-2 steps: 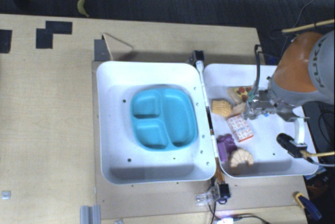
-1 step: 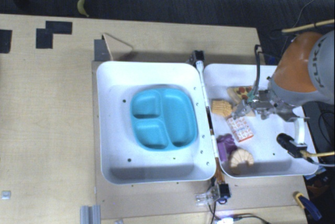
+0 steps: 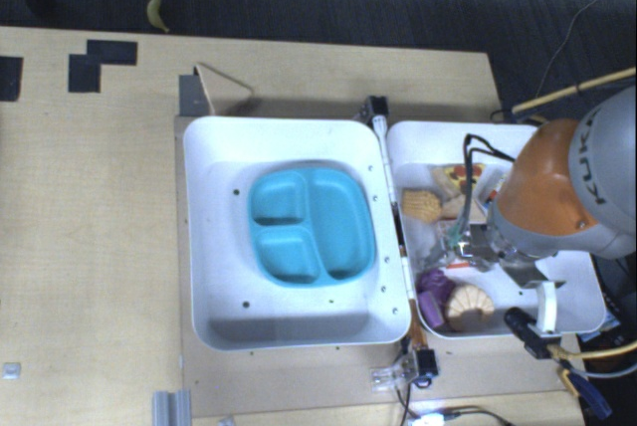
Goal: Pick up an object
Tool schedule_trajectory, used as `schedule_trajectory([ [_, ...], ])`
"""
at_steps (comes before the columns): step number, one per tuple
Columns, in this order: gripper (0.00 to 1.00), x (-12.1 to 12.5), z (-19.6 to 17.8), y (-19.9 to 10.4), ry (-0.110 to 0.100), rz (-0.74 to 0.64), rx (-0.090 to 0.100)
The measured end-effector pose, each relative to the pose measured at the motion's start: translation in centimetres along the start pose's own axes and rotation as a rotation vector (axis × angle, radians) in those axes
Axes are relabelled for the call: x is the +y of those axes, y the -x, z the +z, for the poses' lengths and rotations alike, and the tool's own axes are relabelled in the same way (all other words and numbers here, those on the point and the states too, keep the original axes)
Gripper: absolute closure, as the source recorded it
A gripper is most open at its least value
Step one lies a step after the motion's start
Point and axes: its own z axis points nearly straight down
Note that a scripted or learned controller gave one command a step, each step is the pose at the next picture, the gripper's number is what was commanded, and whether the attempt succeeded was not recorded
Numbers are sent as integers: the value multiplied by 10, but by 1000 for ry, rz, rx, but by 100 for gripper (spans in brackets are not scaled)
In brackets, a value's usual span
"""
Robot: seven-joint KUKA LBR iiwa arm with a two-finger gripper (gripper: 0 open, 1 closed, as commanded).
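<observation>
- Your tool [image 3: 460,250] sits low in the right bin [image 3: 587,300], among small objects; you cannot tell its state.
- Blue divided tray [image 3: 311,225] lies in the left bin [image 3: 214,215].

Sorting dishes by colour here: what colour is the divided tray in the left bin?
Light blue, plain; the divided tray shows clearly in the camera view.

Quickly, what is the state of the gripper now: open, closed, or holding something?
Gripper: cannot be told. It is low in the right bin, among the objects there.
</observation>
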Motion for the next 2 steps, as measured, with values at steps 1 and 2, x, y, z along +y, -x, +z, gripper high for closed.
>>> schedule_trajectory([
  [1,100,3,-12,0,7,-1,0],
  [2,0,3,-12,0,6,-2,0],
])
